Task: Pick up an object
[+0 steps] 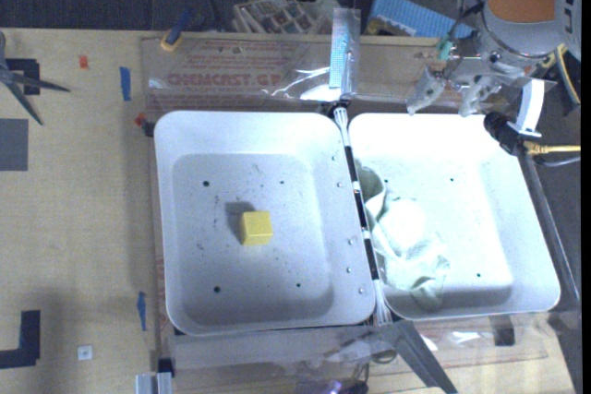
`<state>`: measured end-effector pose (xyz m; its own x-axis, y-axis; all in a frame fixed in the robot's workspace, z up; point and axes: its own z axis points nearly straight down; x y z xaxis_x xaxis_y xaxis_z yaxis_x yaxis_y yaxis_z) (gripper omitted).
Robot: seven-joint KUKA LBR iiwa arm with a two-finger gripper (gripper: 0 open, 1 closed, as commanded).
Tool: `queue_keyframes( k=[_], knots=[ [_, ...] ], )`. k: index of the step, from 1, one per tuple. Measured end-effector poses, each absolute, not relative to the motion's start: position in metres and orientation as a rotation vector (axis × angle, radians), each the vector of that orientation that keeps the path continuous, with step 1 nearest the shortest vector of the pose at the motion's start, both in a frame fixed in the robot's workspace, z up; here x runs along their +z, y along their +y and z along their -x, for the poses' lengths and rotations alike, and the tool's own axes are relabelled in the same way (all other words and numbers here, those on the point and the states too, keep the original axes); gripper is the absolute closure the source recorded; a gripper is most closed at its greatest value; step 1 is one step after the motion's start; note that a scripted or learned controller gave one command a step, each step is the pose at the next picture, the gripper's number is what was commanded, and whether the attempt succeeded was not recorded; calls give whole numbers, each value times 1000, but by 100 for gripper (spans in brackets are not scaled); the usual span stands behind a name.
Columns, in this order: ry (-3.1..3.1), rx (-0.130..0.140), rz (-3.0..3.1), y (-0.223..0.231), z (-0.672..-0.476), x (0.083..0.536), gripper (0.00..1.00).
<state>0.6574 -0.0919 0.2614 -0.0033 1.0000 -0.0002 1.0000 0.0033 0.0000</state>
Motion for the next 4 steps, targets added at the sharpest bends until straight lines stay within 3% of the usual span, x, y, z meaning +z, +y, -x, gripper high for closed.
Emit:
queue_keyframes(
  k=[1,2,3,4],
  knots=[
    [2225,0,-2218,-92,-657,261,0],
    [2008,3,-2411,-71,-665,296,0],
    [1917,-2,-2491,-18,-562,211,0],
    [1904,1,-2498,-23,-563,221,100]
  ],
)
